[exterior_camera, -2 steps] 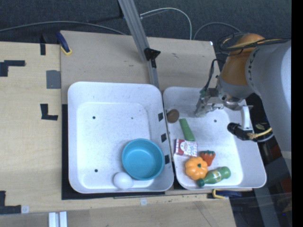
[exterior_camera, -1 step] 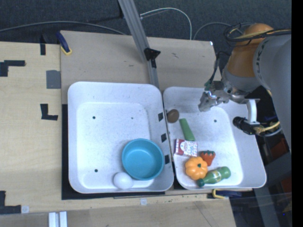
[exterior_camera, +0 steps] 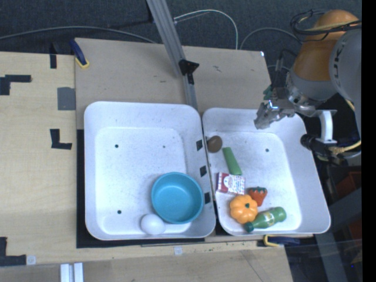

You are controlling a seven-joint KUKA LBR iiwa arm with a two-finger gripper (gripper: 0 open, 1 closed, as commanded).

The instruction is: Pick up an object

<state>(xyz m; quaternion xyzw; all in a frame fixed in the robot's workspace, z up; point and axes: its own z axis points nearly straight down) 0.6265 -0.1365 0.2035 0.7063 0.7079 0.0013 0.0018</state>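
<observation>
Looking at several small pieces as candidates for the pick, all lying in the right bin (exterior_camera: 281, 168). Seeing, closest to the gripper (exterior_camera: 262, 120), a small brown round object (exterior_camera: 214, 143), dull and dark, sitting by the bin's far-left corner, just beside the wall shared with the left bin (exterior_camera: 129, 151). Placing it left of the gripper and nearer, well apart from it, with bare white floor lying between.

Finding the gripper hanging over the far rim of the right bin, at the end of the grey arm (exterior_camera: 329, 69) coming in from the right. Not managing to tell whether it is open or closed at this angle; seeing nothing gripped in it.

Moving nearer from the brown object: seeing a green stick-shaped piece (exterior_camera: 231, 161) lying lengthwise just beside it, then a small red-and-white carton (exterior_camera: 230, 184) touching the stick's near end. Noting a small red item with a green top (exterior_camera: 257, 194) to the right of the carton, and an orange toy pumpkin (exterior_camera: 242, 208) sitting just near of both. Spotting a green bottle (exterior_camera: 268, 217) lying on its side, touching the pumpkin's right flank and reaching toward the near wall.

Turning to the left bin: finding a blue bowl (exterior_camera: 176, 197) standing upright in the near-right corner, and a white ball (exterior_camera: 152, 223) resting against its near-left side, close to the near wall.
</observation>
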